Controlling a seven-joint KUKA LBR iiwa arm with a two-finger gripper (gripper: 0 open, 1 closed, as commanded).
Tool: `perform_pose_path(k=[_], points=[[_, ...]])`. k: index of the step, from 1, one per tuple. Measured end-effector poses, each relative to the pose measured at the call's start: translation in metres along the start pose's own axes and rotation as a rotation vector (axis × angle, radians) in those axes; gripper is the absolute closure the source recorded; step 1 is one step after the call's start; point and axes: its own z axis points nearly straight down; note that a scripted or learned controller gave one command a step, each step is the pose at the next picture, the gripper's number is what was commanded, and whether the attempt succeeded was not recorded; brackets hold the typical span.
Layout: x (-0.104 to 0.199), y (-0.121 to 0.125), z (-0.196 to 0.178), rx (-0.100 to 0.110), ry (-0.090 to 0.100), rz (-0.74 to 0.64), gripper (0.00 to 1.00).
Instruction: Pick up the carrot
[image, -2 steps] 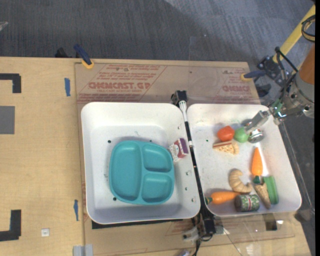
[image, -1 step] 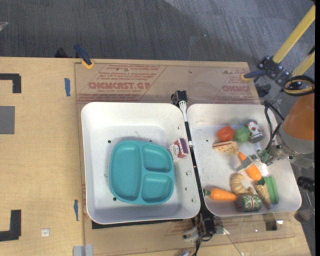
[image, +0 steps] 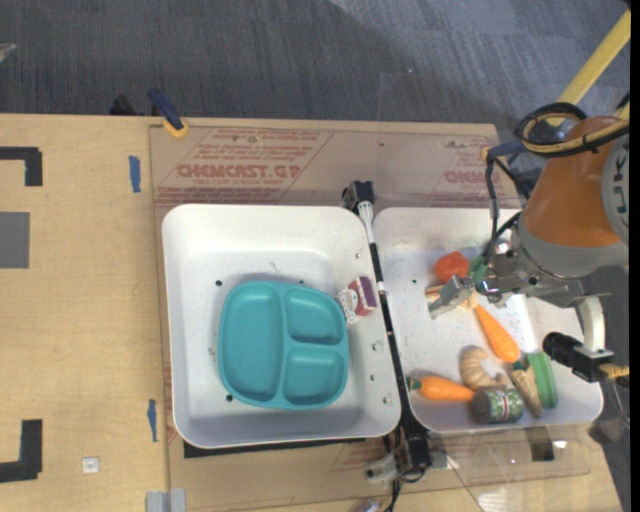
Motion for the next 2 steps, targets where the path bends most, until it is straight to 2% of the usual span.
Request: perform_pose_path(k=[1, 2], points=[[-0.047, -0.059, 0.08, 0.009, 0.001, -0.257, 1.0], [0.047, -0.045, -0.01, -0.002, 0.0, -0.467, 1.0]])
